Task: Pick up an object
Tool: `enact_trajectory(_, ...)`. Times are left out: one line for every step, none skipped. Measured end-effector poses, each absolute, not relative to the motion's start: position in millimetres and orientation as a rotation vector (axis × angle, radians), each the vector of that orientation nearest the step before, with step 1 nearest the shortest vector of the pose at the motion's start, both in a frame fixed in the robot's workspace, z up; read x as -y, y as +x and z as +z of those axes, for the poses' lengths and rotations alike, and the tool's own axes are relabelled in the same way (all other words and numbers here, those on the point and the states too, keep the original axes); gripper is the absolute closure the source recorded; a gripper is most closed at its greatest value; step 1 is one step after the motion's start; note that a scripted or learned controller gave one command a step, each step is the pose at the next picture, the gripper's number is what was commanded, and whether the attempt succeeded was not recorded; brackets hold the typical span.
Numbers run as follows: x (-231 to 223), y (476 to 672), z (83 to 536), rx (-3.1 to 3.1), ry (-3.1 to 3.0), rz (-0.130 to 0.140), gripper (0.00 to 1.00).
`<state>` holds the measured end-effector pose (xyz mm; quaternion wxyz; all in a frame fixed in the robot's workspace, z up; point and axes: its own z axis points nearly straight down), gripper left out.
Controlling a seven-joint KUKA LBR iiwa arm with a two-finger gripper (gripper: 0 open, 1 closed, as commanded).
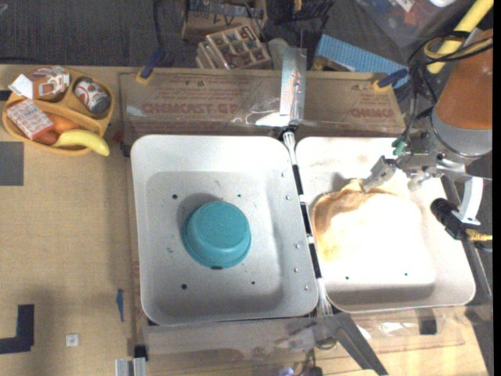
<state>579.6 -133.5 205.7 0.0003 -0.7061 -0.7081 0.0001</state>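
The gripper (381, 172) hangs over the right bin's (454, 288) far edge, its tip at the top corner of the cloth (344, 214); whether it pinches that corner I cannot tell. A thin fold may slip free on lifting. The cloth is tan, limp and crumpled, lying against the bin's left wall. A teal bowl (218, 234) sits in the left bin (156, 178).

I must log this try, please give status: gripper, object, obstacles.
Gripper over right bin, fingertip at tan cloth edge, grasp unconfirmed. Teal bowl alone in left bin. Nothing in the way.
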Motion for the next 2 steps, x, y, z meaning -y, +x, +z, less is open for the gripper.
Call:
enact_trajectory(134,579.6,206,2.224,-2.218,0.000,0.00)
enact_trajectory(104,611.9,96,2.078,-2.359,-0.002,0.00)
